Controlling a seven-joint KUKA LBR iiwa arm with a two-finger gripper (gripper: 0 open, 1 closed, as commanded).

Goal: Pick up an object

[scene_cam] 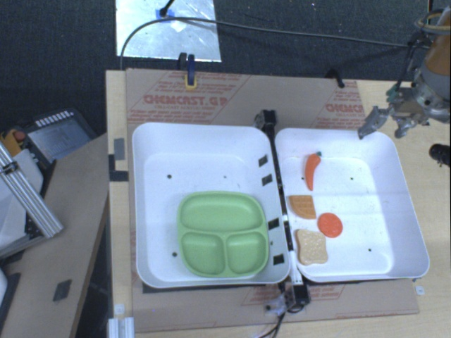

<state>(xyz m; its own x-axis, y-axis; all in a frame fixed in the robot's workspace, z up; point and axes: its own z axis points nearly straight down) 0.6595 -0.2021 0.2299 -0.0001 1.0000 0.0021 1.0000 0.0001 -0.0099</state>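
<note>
In the right bin point(394, 189) lie an orange carrot point(311, 170), a tan cracker-like piece point(303, 205), a red round slice point(330, 224) and a slice of bread point(311, 246). My gripper point(389, 121) hangs at the far right, above the bin's back right corner, well away from all of them. Its two fingers are spread apart with nothing between them.
The left bin point(155, 153) holds a green divided plate point(222, 232) at its front. A black clip strip runs between the two bins. A yellow clamp point(189, 78) sits at the back of the cardboard base, and cables cross overhead.
</note>
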